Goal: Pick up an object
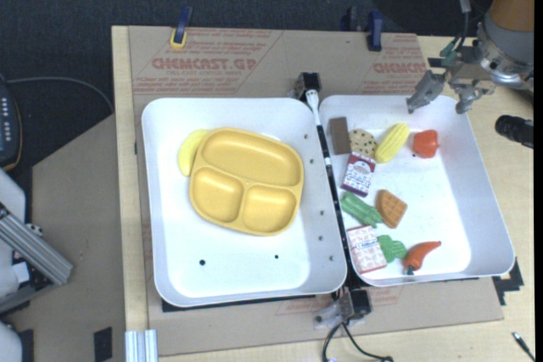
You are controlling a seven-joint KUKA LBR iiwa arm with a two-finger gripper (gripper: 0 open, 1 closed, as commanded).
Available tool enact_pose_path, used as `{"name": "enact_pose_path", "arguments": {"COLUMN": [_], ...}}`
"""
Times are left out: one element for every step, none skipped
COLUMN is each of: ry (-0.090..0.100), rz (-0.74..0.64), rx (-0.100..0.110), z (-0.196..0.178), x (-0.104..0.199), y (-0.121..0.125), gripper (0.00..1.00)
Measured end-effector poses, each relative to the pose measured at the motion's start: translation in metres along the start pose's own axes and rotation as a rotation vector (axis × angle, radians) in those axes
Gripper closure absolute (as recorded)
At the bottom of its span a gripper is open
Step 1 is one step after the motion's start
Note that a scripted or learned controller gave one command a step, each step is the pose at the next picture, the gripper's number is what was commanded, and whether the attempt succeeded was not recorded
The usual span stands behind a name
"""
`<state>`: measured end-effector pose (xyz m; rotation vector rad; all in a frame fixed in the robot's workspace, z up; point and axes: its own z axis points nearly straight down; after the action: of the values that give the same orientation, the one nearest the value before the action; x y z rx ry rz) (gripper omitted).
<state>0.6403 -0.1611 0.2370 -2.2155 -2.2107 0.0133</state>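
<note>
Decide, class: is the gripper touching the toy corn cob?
Apart. The camera view shows bare white bin floor between the open gripper and the corn cob.

Red print on the brown sheet
The brown sheet (254,55) covering the desk carries a red printed brand behind the left bin, reading roughly "CHEMCAST G.P"; the same red lettering shows again behind the right bin but is cut off. Two small boxes (358,175) in the right bin bear labels too small to read

small toy foods (379,192) lie scattered in the right bin (484,182): corn, tomato, waffle, chili, boxes.
</note>
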Motion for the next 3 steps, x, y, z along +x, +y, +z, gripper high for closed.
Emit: {"name": "enact_pose_path", "arguments": {"ry": [-0.002, -0.002, -0.002], "rz": [-0.002, -0.002, -0.003], "rx": [-0.014, -0.012, -0.013], "z": [-0.009, 0.039, 0.091], "x": [0.001, 0.006, 0.015], "y": [0.002, -0.006, 0.0], "gripper": [0.0, 0.0, 0.0]}}
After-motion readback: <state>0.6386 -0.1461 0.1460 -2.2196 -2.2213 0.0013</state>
